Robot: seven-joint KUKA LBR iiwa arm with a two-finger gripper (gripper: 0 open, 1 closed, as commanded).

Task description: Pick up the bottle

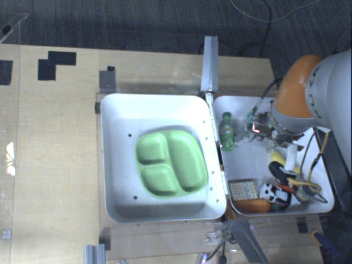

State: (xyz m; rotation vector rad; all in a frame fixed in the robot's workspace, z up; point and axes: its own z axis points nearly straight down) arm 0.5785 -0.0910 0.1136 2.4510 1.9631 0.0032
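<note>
A small green bottle (226,131) with a white cap lies along the left wall of the right bin (250,164), its cap toward the far end. My gripper (256,127) hangs over the far part of that bin, a short way to the right of the bottle and apart from it. The grey wrist and the orange band (296,92) above it hide much of the gripper body.
A green divided plate (171,163) lies in the left bin (118,147). At the right bin's near end sit a patterned pad (243,190), an orange object (253,205), a black-and-white item (268,191), a yellow piece (278,158) and a dark tool (297,188).
</note>
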